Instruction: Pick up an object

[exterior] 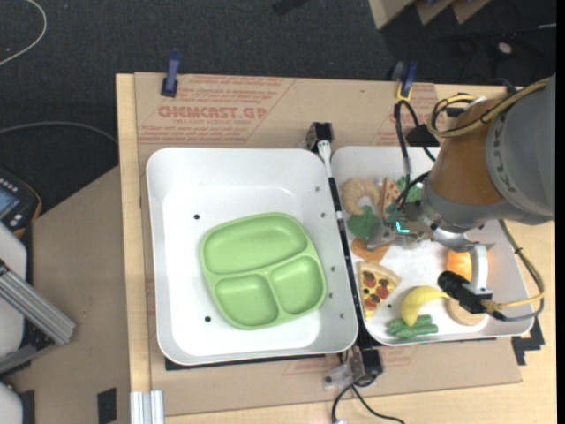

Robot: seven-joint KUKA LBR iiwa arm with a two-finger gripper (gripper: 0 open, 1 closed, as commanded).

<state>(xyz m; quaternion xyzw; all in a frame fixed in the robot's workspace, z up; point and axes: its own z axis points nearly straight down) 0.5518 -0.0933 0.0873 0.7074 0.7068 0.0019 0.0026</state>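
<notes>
Plainly, my gripper [395, 229] hung low in the right white bin [516, 281], at about nine o'clock from the bin's middle, over the crowded toy food by the dividing wall. Whether it was apart or together I could not tell; my own grey and orange wrist hid the tip.

To do the pick well, I judged I should settle on one piece and come straight down. The green leafy toy [363, 223] and the orange wedge [371, 251] lay just beside the tip, perhaps touching it. At twelve o'clock sat a tan bagel-like ring [357, 193]. At six o'clock lay a pizza slice [375, 287], a yellow banana [418, 302] and a green pod [411, 328], close together. The wall crowded my approach. The left white bin [168, 237] held a green plastic divided plate [262, 270], well apart.
</notes>
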